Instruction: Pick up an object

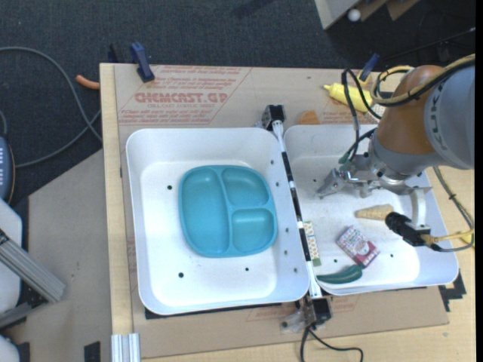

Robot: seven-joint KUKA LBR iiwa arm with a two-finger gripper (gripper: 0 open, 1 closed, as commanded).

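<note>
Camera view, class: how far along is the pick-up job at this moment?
Done: the arm has reached into the right bin. In hand: nothing visible; the gripper sits low over the bin floor with no object seen between its fingers. Left: grasping and lifting something. The pink packet, green item and cone-shaped piece all lie on the bin floor. The blue divided plate lies in the left bin.

The arm [423, 119] reaches in, its pincer [332, 185] lowered.

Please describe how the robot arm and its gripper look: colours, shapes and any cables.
The arm is thick and rounded, with a grey shell and a broad orange band above the wrist. Thin dark cables loop around the orange part. Below it sits a grey metal wrist unit, ending in a small metallic gripper with slim fingers.
</note>
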